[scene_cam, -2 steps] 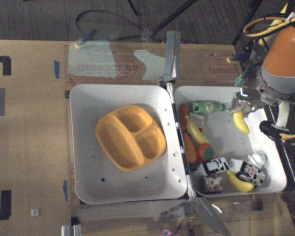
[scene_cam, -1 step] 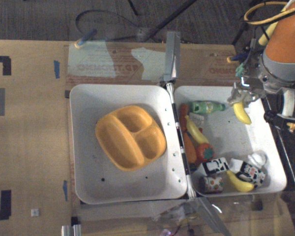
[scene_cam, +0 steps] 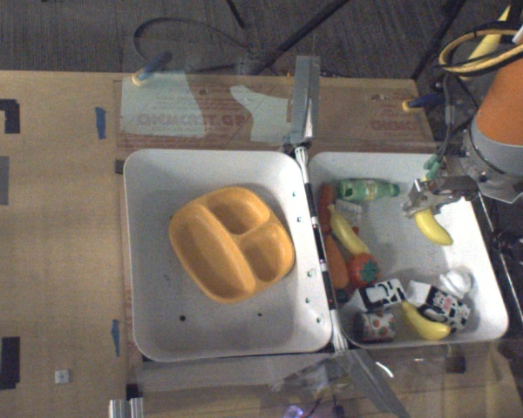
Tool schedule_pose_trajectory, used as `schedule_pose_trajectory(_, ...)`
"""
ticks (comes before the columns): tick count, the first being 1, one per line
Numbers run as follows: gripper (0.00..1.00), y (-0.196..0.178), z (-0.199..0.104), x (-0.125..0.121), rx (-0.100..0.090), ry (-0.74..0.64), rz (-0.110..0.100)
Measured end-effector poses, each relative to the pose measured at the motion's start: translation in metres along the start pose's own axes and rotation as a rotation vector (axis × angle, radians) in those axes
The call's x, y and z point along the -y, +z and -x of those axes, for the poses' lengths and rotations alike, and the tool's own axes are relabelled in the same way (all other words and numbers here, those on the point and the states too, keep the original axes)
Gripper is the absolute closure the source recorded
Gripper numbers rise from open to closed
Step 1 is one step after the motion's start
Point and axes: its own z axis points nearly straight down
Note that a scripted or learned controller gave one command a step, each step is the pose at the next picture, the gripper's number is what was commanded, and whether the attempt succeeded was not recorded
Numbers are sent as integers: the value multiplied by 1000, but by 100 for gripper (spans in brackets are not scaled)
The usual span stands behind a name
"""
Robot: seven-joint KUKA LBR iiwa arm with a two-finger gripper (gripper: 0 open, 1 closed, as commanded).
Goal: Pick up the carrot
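The carrot (scene_cam: 336, 264) lies against the right bin's (scene_cam: 488, 312) left wall, long axis running along that wall, well apart to the lower left of the gripper (scene_cam: 427, 197), whose state cannot be told.

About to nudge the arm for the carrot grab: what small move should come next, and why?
Probably shift the claw toward the left wall of the right bin. It now hangs near that bin's upper right, just above a banana, while the carrot lies along the left wall beside another banana and a tomato-like piece.
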Motion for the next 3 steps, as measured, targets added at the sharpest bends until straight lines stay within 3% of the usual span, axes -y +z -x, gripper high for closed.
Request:
schedule_pose_trajectory(2,100,-20,1,-2,2,2,5)
schedule_pose_trajectory(3,100,22,-2,-33,1,150,1)
